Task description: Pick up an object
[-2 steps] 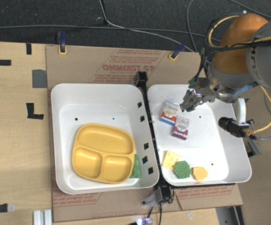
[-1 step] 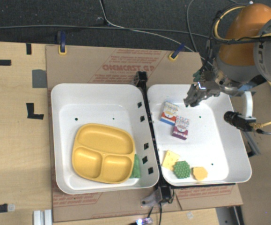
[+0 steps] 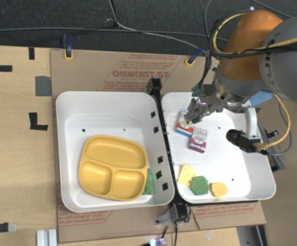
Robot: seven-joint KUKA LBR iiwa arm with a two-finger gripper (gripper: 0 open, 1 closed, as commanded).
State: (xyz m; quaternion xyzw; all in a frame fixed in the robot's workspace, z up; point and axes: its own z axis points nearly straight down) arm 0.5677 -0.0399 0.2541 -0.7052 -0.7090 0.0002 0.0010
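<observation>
My gripper (image 3: 193, 115) hangs over the back left part of the right bin (image 3: 240, 163), its dark fingers pointing down at a small red, white and blue carton (image 3: 185, 127). A purple and white packet (image 3: 197, 139) lies just in front of that carton. Near the right bin's front edge sit a yellow wedge (image 3: 186, 174), a green knobbly ball (image 3: 199, 185) and a small orange piece (image 3: 219, 189). Nothing is visibly held between the fingers.
The left bin (image 3: 68, 137) holds a yellow divided tray (image 3: 112, 166) with a green item (image 3: 149, 182) wedged at its right side. A black divider strip (image 3: 161, 137) runs between the bins. A black cylinder (image 3: 242, 139) on the arm hangs over the right bin.
</observation>
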